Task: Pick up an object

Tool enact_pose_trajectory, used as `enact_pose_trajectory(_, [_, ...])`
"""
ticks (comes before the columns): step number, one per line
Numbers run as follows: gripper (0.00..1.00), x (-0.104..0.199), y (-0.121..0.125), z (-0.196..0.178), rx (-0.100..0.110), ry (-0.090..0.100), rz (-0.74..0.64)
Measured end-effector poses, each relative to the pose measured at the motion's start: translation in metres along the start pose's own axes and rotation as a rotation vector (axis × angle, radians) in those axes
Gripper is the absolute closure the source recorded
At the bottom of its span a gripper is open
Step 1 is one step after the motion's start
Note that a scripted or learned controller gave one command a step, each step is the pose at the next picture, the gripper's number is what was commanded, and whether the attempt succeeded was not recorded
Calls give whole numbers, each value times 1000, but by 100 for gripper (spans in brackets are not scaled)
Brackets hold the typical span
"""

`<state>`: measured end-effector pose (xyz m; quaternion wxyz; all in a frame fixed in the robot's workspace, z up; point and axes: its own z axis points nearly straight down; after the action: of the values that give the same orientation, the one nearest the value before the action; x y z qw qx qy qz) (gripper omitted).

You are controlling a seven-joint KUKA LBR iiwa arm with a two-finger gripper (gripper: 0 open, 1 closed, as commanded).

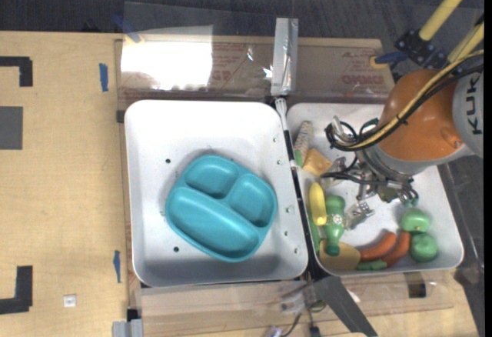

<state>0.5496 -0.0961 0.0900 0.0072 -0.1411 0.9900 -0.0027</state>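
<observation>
Teal plastic fills much of the left bin [146, 128]: a divided plate [221, 207] with 3 compartments lies flat near its middle. Both white bins sit side by side on the tan surface [61, 174]. The right bin [450, 208] holds a heap of toy food: a yellow banana [317, 203] along its left wall, a green bottle-shaped piece [334, 224] just beside it, an orange carrot [387, 245] near the front, and 2 green apples [419, 234] toward the front right. The grey arm, with its orange band [419, 124], reaches in from the right, and the end effector [374, 188] hangs low over the middle of this bin, just above the toys. Whether it is open or closed I cannot tell; cables and metal parts blur together there.
</observation>
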Motion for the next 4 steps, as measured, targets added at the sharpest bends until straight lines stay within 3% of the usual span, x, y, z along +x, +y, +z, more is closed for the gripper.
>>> enact_pose_trajectory(1, [0,-56,-55,2,-4,2,153])
enact_pose_trajectory(2, [100,-60,-56,-12,-1,-14,154])
enact_pose_trajectory(3, [0,-60,-56,-11,-2,-12,154])
enact_pose_trajectory(4, [0,-47,-83,3,-3,2,161])
